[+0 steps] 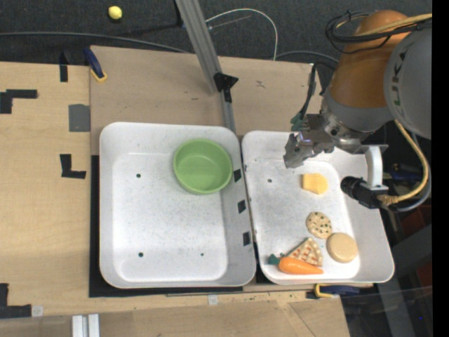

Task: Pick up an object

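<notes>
The arm's jaws (297, 152) hung over the far end of the right bin (272, 202), and whether they were released or clenched could not be told from above. Just beside them lay a yellow cheese-like wedge (315, 183), apparently apart from them. Toward the bin's near end sat a speckled cookie (318, 224), a tan round biscuit (342, 247), a pizza slice (307, 251) and an orange carrot (297, 265). A green bowl (203, 166) stood in the left bin (126, 209).
</notes>
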{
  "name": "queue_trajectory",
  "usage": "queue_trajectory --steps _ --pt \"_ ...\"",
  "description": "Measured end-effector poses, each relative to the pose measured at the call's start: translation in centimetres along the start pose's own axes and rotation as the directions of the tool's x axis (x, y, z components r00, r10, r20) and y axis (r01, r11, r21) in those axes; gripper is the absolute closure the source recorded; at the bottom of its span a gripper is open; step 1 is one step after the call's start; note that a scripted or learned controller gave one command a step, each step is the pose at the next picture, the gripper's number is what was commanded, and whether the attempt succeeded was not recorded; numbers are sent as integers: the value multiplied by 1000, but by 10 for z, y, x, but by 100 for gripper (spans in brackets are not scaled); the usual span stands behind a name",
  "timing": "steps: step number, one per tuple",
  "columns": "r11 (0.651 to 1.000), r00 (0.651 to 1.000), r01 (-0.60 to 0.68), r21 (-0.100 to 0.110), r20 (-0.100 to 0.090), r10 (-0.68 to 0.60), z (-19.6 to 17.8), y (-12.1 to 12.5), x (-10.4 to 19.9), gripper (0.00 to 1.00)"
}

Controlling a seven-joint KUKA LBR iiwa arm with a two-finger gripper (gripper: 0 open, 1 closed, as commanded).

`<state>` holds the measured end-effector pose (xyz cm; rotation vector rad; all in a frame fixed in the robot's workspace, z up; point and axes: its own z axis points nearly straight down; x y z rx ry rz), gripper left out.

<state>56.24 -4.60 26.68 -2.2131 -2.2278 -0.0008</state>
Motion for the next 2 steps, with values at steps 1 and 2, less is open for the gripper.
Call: queue_trajectory --steps 1,2 --pt "1000 1000 0 1 0 0 2 10 54 100" --pt "1000 1000 -1 3 1 1 13 13 102 100"
